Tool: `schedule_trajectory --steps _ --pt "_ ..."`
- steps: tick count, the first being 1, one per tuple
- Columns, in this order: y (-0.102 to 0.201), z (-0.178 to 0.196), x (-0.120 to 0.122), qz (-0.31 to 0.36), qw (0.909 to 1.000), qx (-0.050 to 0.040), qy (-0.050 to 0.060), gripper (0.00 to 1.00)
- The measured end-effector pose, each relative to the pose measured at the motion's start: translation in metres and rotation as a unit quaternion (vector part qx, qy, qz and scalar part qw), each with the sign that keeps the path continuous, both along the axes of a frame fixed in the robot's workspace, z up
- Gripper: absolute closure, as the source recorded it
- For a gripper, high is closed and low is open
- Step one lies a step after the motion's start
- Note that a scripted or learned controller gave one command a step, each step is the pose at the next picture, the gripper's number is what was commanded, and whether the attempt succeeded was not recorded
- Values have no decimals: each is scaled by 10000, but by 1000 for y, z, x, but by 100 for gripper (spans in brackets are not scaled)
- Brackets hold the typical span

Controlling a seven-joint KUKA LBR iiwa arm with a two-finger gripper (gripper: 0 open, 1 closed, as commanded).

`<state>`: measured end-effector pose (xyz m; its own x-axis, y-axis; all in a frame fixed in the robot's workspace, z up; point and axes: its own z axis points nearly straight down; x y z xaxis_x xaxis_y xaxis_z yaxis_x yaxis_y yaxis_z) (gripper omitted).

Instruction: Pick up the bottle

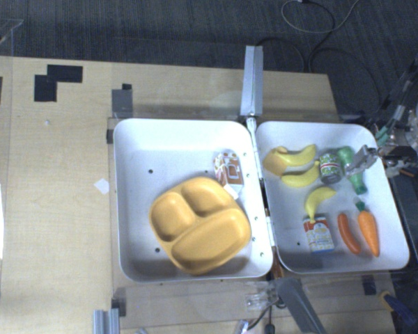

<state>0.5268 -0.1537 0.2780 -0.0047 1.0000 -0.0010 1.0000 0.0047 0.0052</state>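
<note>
On the desk [56,186], in the right bin [397,249], the green bottle [353,169] lies near the far right corner. The end effector [368,157] is poised just beside it; its grip cannot be told. Closing on the bottle is judged next.

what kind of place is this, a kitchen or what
Probably a robot test bench, not a kitchen: two white bins hold toy bananas and carrots, cables trail behind, and the arm's gripper reaches in.
</note>
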Motion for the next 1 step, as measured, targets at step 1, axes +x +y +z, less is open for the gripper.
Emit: schedule_trajectory --steps 1 --pt "7 -60 3 233 9997 0 1 0"
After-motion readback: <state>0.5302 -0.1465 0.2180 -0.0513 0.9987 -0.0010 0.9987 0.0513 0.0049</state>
